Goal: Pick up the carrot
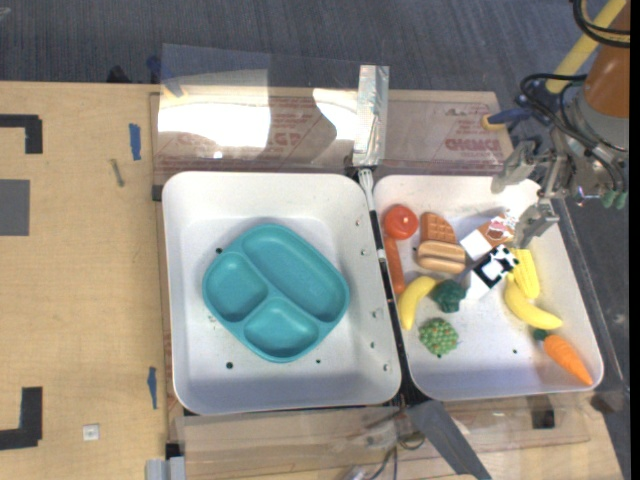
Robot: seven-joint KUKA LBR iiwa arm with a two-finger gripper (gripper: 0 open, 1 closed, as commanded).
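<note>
You have: teal divided plate (275,290) in the white left bin (190,208); beside it, orange carrot (567,359); yellow bananas (530,308); red tomato (400,221); black-and-white checkered tag (497,264).

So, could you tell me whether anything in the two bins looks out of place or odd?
Nothing looks spilled or damaged. The toy food is crowded in the right bin, with the carrot apart in its near right corner. The teal plate sits alone, slightly askew, in the left bin.

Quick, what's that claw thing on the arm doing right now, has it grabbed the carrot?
End effector: above the right bin's far edge, grip state cannot be told. Carrot: lying in the bin's near right corner, apart from it.
</note>
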